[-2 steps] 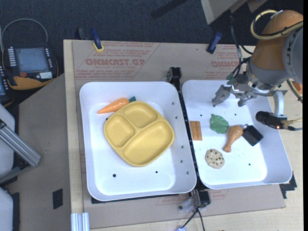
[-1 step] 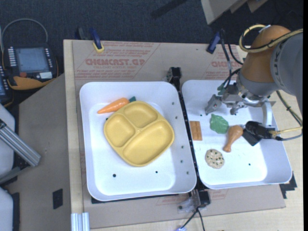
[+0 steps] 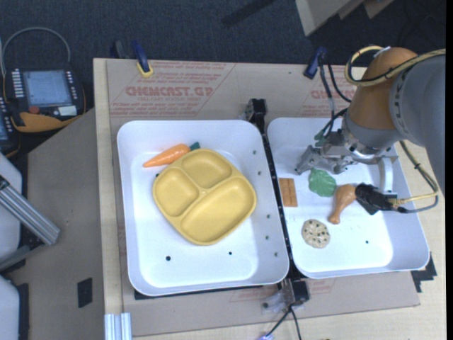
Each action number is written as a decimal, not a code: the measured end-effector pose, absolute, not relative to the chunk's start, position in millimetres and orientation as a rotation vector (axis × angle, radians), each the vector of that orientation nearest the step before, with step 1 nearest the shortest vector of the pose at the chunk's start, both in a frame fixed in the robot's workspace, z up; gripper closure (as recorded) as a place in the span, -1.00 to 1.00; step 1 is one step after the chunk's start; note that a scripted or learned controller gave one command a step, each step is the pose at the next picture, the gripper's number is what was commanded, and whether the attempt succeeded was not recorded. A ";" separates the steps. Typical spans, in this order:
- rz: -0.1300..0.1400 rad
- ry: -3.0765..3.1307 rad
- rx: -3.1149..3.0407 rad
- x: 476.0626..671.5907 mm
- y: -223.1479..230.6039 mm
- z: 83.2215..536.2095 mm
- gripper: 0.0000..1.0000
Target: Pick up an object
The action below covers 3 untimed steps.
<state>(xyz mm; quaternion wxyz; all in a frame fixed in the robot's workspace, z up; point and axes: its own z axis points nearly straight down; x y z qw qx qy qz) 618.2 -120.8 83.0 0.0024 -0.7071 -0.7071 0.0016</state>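
In the right bin (image 3: pixel 368 250), my gripper (image 3: pixel 322 163) hangs low over the back half. Just in front of it lies a green toy vegetable (image 3: pixel 323 183), close under the gripper's tip; whether they touch I cannot tell. To the right of the green piece rests a tan drumstick (image 3: pixel 342 202). A speckled cookie (image 3: pixel 316 233) lies nearer the front. Against the bin's left wall sits a flat orange-brown cracker (image 3: pixel 287 192).
The left bin (image 3: pixel 134 211) holds a yellow divided plate (image 3: pixel 204 196), with an orange carrot (image 3: pixel 165 155) at its back left. A black fitting with a yellow cable (image 3: pixel 376 198) hangs from the arm beside the drumstick. The bulky arm (image 3: pixel 396 98) covers the right bin's back right corner.
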 end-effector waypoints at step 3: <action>-0.006 -2.227 -2.225 618.5 -117.4 203.9 1.00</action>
